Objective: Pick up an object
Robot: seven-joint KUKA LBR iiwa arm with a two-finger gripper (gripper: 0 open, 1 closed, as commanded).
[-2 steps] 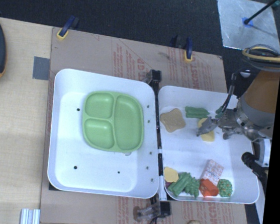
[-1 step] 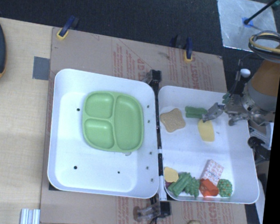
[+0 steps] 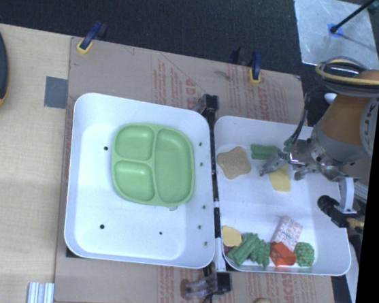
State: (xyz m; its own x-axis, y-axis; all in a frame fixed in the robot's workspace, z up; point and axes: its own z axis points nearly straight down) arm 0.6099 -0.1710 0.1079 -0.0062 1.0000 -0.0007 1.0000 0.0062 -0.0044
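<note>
bench (image 3: pixel 14 181) | cardboard sheet (image 3: pixel 151 74) | left bin (image 3: pixel 76 236) | right bin (image 3: pixel 329 267)
</note>
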